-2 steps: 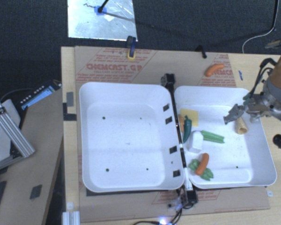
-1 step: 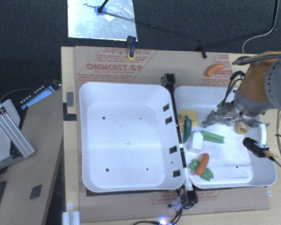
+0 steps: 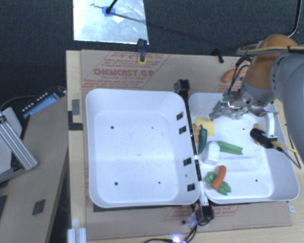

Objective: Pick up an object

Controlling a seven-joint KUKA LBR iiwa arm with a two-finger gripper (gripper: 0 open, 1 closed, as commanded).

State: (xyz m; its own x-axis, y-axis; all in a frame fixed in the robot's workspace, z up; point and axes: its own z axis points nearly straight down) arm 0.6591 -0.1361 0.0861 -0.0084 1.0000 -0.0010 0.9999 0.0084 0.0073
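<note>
Two shallow white plastic bins (image 3: 137,97) are set side by side on a brown cardboard sheet (image 3: 124,70). The metal gripper (image 3: 228,108) is seen over the far part of the right bin, and whether it is wide or closed cannot be told. An orange toy carrot (image 3: 219,176) and a long green bean pod (image 3: 229,147) are laid in the right bin, nearer than the gripper.

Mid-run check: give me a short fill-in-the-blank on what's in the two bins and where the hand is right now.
1. All the toy food lies in the ____ bin as the camera sees it.
2. The carrot lies near that bin's ____ edge.
3. The hand hangs over the bin's ____ end.
4. The yellow block sits beside the ____ between the bins.

Missing words: right; front; far; divider
</note>
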